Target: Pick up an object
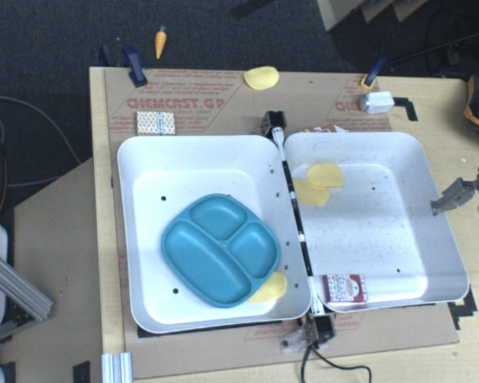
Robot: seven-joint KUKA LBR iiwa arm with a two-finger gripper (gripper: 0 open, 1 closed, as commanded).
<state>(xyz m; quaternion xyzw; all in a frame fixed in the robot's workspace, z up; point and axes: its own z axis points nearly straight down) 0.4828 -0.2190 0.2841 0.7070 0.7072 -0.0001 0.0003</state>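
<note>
Blue plastic marks the largest thing on the bench: a divided plate (219,250) with three compartments lies flat in the left bin (144,174), somewhat toward that bin's near side. Just beside the plate's near-right edge, touching or partly tucked under it, sits a pale yellow chip-like piece (271,289). Across the divider from the plate, in the right bin (399,238), two more yellow pieces lie overlapping near the far-left corner: an upper one (326,175) and a lower one (310,193) close against the shared wall. At the near-left corner of the right bin, to the right of the plate, a small red-and-white packet (344,287) rests on the rim. Beyond the plate, outside both bins, another yellow piece (261,77) lies on the brown board (184,102), and a small patterned packet (156,122) sits on the board just past the left bin's far edge. Farther still from the plate, a small orange carrot-shaped item (160,42) lies on the dark carpet (64,22), with a blue clamp (132,66) at the board's far-left corner. A white block (378,101) sits at the far side of the right bin. Well to the right of the plate, at the right bin's outer rim, a grey shape that may be the gripper (457,195) shows at the frame's margin; whether it is spread or closed cannot be told, and nothing is seen in it.
</note>
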